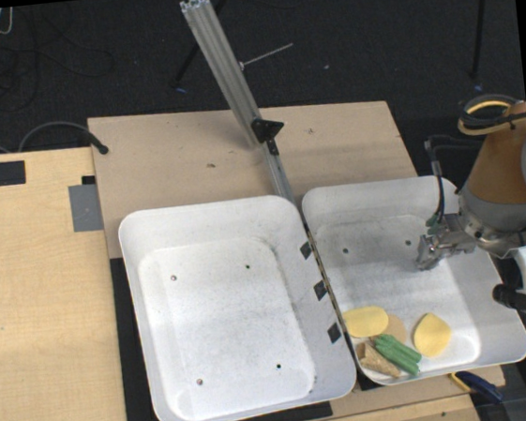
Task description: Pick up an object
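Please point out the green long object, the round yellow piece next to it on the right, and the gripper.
Green long object [398,354]: camera view, its middle.
Round yellow piece [432,334]: camera view, centre of its top.
Gripper [427,254]: camera view, at its fingertips.

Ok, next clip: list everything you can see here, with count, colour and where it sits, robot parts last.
left bin: one, white, shallow, left half of the bench.
right bin: one, white, shallow, beside the left bin on its right.
yellow pieces: two, yellow, rounded, near corner of the right bin, one left of the other.
green piece: one, green, long, lying between the yellow pieces at the bin's near edge.
tan piece: one, brownish, just left of the green piece, touching it.
metal rail: one, grey, slanting from the top of the view down to where the bins meet.
board: one, light brown, under both bins.
arm: one, grey with orange band, at the right.
gripper: one, metallic, over the right bin's right part, apart from the pieces.
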Available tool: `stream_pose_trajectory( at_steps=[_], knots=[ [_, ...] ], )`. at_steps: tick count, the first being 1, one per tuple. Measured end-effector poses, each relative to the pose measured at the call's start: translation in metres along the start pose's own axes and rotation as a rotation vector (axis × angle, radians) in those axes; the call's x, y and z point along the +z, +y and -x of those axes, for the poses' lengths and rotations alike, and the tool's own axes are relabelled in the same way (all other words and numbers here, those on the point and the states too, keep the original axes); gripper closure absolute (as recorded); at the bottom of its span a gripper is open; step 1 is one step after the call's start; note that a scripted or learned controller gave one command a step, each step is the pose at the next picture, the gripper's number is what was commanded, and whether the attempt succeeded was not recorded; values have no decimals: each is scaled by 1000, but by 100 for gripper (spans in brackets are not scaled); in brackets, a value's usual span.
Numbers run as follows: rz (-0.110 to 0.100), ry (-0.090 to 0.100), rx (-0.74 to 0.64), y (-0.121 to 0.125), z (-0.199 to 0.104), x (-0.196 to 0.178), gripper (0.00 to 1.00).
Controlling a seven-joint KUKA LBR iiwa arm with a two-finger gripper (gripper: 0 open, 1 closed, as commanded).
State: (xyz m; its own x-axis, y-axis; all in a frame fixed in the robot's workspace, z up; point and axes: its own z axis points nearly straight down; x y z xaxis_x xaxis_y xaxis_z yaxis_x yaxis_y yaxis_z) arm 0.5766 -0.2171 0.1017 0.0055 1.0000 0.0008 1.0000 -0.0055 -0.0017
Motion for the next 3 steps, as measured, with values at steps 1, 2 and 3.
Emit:
stream_pose_trajectory(
  at_steps=[1,2,3],
  knots=[
    [5,-2,-6,7,3,-61,100],
    [6,-2,-6,8,4,-114,100],
    [-2,3,-10,-2,-57,-110,100]
  ],
)
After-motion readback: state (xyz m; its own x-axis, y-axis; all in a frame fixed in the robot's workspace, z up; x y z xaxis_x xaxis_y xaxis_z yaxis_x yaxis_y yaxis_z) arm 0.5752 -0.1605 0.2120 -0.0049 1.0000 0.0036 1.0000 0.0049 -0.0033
